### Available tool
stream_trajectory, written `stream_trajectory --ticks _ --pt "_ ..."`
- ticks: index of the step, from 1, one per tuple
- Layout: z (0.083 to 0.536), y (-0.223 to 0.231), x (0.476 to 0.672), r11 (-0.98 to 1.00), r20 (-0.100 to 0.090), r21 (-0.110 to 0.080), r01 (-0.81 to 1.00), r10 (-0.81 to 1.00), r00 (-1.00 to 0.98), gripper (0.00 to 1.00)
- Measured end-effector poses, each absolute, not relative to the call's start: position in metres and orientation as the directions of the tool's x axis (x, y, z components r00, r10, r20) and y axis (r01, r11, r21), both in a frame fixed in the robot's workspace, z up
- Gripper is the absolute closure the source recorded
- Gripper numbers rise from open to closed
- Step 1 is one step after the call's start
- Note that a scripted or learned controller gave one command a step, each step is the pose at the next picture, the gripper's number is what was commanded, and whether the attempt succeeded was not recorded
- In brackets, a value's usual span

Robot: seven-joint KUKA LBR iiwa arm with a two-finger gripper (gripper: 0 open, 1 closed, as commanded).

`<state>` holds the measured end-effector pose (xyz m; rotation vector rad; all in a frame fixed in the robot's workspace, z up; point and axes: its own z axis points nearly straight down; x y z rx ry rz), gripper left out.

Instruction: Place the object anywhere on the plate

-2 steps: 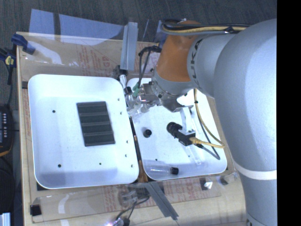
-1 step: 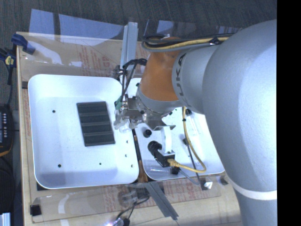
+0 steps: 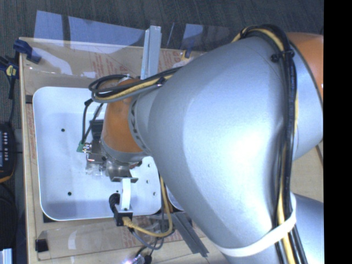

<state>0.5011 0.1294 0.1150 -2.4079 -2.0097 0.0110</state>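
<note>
Grey arm (image 3: 220, 142) hangs over the left white bin (image 3: 49, 147), its gripper (image 3: 102, 161) near the bin's middle — we cannot tell the jaws' state, nor find object or plate, so their bearing stays unknown — presumably hidden under the arm.

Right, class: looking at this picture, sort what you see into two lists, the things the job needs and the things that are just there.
Belongs to the job:
- arm
- claw, low over the left bin; the arm hides whether it grips anything
- left bin, where the claw works

Just lying about:
- yellow and black cables
- blue clamp at the bench corner
- metal post
</note>
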Motion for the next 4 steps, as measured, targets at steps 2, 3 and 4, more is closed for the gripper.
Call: stream_trajectory --ticks 2,3,4 --pt "0.199 0.141 0.49 -0.58 -0.003 -0.006 0.815 0.815 0.58 1.0" --pt "0.367 0.113 0.476 -0.276 0.001 -0.002 0.961 0.961 0.276 1.0" --pt "0.19 0.175 0.487 -0.443 -0.005 -0.008 0.897 0.897 0.443 1.0"
